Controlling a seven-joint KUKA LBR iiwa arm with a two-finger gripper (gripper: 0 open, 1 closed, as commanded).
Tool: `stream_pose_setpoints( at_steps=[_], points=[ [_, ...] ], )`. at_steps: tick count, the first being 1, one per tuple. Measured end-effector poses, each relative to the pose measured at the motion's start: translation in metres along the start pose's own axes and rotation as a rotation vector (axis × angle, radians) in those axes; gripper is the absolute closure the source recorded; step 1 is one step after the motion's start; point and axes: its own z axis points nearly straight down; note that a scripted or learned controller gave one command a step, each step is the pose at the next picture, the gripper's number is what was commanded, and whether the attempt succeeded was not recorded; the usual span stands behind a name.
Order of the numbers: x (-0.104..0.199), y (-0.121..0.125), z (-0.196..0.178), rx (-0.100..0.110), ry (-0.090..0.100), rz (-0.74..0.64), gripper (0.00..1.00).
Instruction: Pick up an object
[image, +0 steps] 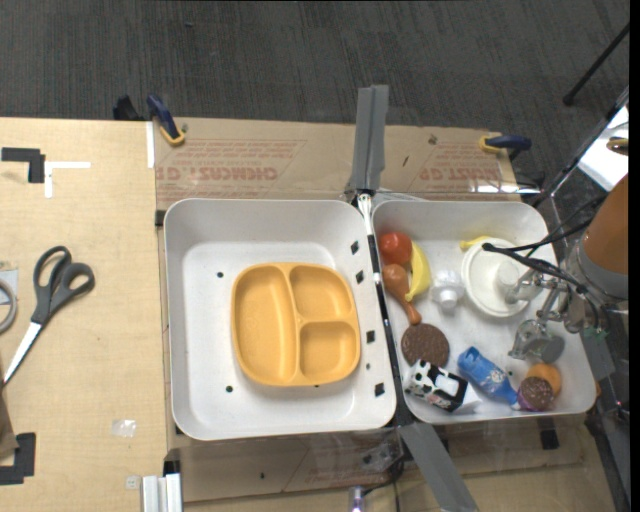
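Beside scissors (45, 295); smooth three-compartment yellow plate (296, 323)

Arm (610, 240) cut off at right edge; gripper (540, 345) fingers unclear.

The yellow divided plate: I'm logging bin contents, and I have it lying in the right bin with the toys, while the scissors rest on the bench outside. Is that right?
Not quite. The yellow divided plate lies in the left bin, apart from the toys, which are in the right bin. The camera view shows this. The scissors do rest on the bench outside.
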Motion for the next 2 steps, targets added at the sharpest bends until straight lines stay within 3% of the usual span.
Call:
stream_pose_setpoints(
  at_steps=[1, 2],
  points=[
    [0.041, 0.072, 0.008, 0.001, -0.011, -0.137, 0.00],
    [-0.039, 0.090, 0.020, -0.002, 0.032, 0.033, 0.00]
  ],
)
